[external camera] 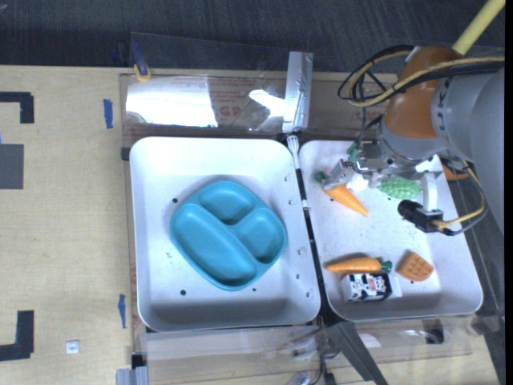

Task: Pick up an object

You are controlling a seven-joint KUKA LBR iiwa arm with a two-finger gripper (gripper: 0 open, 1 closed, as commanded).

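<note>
My gripper (358, 165) hangs low over the back of the right bin (457, 295), reaching in under the orange wrist band. A small orange carrot (347, 198) lies just in front of it, pointing to the lower right. A green knobbly piece (398, 188) sits right beside the gripper, partly under the arm. Nearer the front lie a longer carrot with a green top (353, 265), a tan waffle-like piece (414, 267) and a black-and-white carton (369, 286). I see nothing held by the gripper.
The left bin (152, 287) holds a blue divided plate (228, 233). A black fitting with a cable (420, 213) hangs from the arm over the right bin. A clear plastic wall (208, 103) stands behind the left bin.
</note>
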